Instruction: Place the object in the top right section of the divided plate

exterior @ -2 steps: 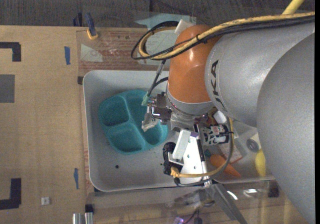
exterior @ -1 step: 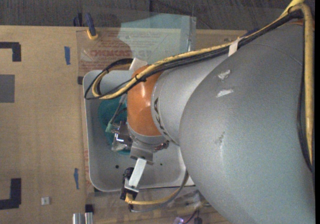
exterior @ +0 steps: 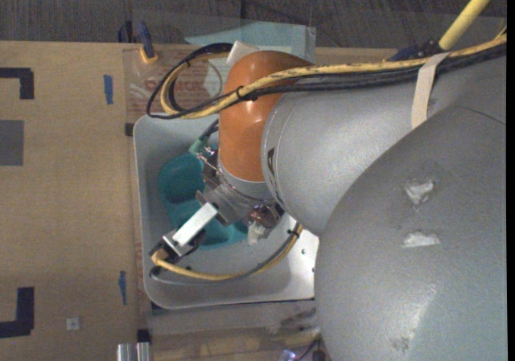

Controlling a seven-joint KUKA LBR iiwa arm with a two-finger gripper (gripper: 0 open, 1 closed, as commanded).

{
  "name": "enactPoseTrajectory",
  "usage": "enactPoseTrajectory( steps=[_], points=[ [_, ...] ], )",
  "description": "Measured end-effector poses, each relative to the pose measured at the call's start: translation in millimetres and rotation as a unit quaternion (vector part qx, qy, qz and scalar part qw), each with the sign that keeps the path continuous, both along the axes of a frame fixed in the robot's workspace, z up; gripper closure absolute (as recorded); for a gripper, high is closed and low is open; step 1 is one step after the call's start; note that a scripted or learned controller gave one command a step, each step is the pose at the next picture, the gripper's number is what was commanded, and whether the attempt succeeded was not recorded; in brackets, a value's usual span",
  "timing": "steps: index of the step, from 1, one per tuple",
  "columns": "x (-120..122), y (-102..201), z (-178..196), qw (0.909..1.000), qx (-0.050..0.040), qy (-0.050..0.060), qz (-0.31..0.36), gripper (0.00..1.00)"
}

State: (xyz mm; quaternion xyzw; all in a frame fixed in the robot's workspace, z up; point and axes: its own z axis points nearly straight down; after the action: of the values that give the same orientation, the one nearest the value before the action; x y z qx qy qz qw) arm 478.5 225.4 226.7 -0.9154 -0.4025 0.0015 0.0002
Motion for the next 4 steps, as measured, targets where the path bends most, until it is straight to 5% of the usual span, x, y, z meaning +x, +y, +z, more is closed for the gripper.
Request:
enactPoseTrajectory(
  steps=[1,2,3,4],
  points=[
    [-0.2,-63.5,-46.7,0.9944,-0.0002,0.002,-0.105,0.0],
    [10.0,-109.9,-49.6,0.9948,0.0002,0.002,-0.102,0.0],
    [10.0,-109.6,-49.5,0.9948,0.0003,0.002,-0.102,0.0],
    [0.3,-88.5,25.9,0.9887,-0.0002,0.0,-0.15,0.0]
  ],
)
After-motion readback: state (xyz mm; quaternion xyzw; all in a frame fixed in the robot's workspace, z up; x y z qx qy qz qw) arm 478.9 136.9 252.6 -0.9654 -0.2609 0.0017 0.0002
